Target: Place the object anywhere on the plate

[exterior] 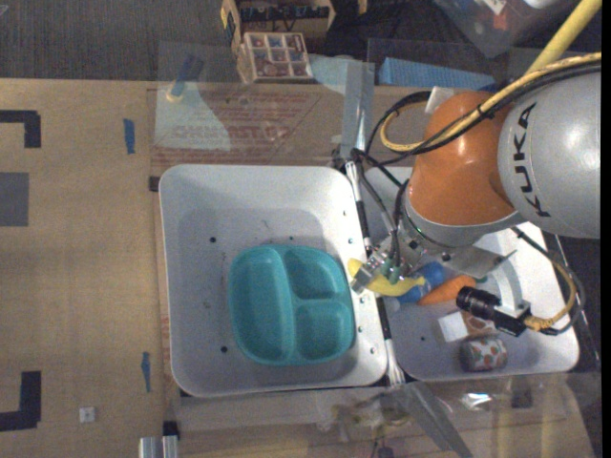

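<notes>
The gripper (374,273) hangs over the rim between the two bins, right of the teal plate (289,303), just above a yellow object (406,285).

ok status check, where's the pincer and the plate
Pincer at the wall between bins, fingers unclear. Teal plate in left bin, nothing on it. Yellow object beside pincer, right bin.

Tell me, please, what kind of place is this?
Probably a robotics lab or test station. A KUKA arm with loose cables works over two white bins, one holding a teal plate. Blue tape marks sit on the plywood bench.
</notes>
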### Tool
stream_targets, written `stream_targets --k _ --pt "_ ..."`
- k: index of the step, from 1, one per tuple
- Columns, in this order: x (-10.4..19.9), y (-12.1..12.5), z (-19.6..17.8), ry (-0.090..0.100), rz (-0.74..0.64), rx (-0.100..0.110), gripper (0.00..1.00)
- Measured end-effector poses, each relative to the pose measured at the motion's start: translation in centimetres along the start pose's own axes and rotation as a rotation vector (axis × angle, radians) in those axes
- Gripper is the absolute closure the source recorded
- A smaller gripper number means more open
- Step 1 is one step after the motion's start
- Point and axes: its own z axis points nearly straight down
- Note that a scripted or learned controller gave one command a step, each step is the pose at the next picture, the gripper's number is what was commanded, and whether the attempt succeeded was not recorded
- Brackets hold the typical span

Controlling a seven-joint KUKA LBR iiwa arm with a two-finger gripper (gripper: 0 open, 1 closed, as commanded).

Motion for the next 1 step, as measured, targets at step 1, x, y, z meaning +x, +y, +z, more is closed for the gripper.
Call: stream_targets --k 1 --pt "-0.05 -0.03 -0.01 0.0 0.001 0.0 0.0"
